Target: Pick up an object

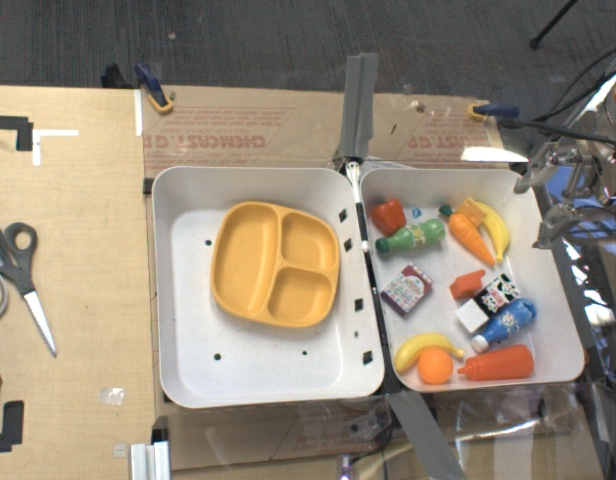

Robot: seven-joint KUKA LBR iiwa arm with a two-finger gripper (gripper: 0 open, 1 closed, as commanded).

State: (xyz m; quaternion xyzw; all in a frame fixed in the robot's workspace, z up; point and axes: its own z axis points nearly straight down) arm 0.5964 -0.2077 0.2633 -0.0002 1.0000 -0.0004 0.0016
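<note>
Camera view, looking down: the bench (pixel 68 268) carries the left bin (pixel 178 368), holding a yellow divided plate (pixel 276 264), and the right bin (pixel 558 338), holding all candidate objects, among them a green bottle (pixel 412 237), carrot (pixel 464 234), banana (pixel 494 230) and orange ball (pixel 436 366). The gripper (pixel 560 183) sits at the right bin's upper-right edge; whether open or closed cannot be told. Nothing appears lifted, so the pick judges as not yet begun.

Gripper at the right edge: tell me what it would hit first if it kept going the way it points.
Hard to say: the gripper is blurred. If it points down, probably the right bin's rim, with the banana nearest inside.
</note>
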